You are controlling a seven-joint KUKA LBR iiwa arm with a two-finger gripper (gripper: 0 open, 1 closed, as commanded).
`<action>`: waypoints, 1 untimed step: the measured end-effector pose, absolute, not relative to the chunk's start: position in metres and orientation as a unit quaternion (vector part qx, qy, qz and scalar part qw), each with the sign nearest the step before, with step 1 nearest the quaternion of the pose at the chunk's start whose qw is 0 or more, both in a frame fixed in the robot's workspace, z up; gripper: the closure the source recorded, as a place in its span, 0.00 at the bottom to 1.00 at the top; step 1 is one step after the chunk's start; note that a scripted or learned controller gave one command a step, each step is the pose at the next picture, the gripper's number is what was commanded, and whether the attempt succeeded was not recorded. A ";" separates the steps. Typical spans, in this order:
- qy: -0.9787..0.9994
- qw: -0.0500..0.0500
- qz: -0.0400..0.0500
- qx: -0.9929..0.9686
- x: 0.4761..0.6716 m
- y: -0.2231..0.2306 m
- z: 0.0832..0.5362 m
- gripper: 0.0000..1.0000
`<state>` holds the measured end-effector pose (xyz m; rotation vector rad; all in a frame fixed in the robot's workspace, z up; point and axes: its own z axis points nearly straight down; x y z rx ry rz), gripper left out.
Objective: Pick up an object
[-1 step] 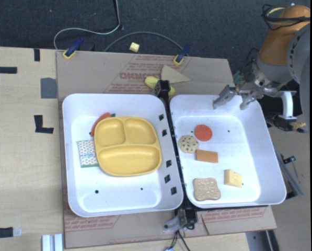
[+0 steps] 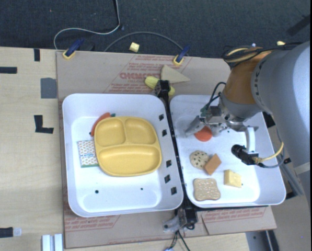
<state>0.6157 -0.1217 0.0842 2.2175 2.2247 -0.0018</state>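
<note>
In the right bin (image 2: 265,192) a small red-orange piece (image 2: 203,135) lies near the upper left. My gripper (image 2: 204,128) hangs right over it, open, with one grey finger (image 2: 192,127) splayed out to the left of the piece and the other side near its right. The piece rests on the bin floor and its upper edge is hidden by the gripper. Lower in the same bin lie a round speckled cookie (image 2: 198,158), an orange-brown chunk (image 2: 213,164), a pale yellow cheese wedge (image 2: 232,179) and a square cracker (image 2: 206,189).
The left bin (image 2: 74,192) holds a yellow divided plate (image 2: 128,145), a red item (image 2: 101,121) poking out from under its top left, and a patterned card (image 2: 86,153). A black divider (image 2: 169,140) runs between the bins. The grey arm (image 2: 281,88) covers the right bin's upper right.
</note>
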 end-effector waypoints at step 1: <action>0.708 0.000 0.000 0.706 0.617 -0.124 0.098 1.00</action>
